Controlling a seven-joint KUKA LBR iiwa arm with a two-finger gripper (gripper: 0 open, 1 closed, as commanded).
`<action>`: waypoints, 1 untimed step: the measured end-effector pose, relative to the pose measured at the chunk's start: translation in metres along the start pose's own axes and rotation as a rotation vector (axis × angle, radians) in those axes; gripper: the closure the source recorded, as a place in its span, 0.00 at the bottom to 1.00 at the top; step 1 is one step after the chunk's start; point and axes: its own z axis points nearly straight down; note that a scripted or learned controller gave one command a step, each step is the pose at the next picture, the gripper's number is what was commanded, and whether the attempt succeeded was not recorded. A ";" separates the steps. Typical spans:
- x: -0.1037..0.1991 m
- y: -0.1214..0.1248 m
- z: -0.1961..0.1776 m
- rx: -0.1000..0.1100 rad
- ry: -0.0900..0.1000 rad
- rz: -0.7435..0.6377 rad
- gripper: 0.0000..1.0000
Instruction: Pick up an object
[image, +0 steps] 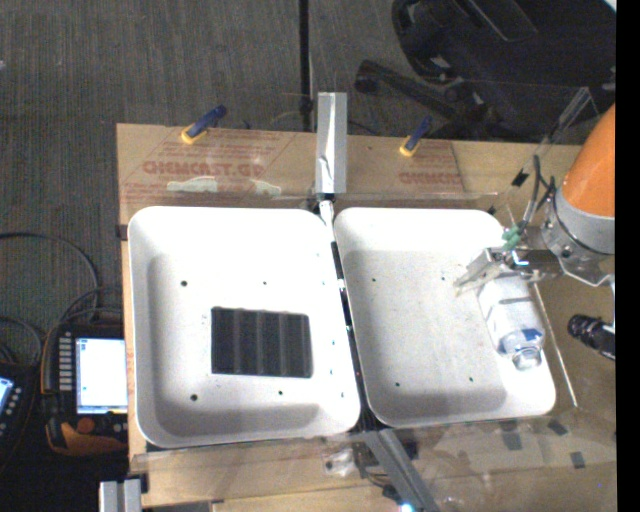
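A clear plastic bottle (510, 322) with a blue cap lies in the right bin (420, 330), along its right wall, cap toward the front. My gripper (492, 266) hangs just over the bottle's far end, at the bin's right side. Nothing shows as held in it. The grey arm with its orange band (603, 170) comes in from the right edge. A dark ridged rectangular block (260, 342) lies flat in the middle of the left bin (165, 300).
The two bins meet at a thin ridge (340, 300) in the middle. A metal post (330, 145) stands behind them on the brown board. A handheld pendant (85, 375) lies left of the bench.
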 end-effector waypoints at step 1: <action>-0.011 -0.018 0.084 0.000 0.000 0.090 0.00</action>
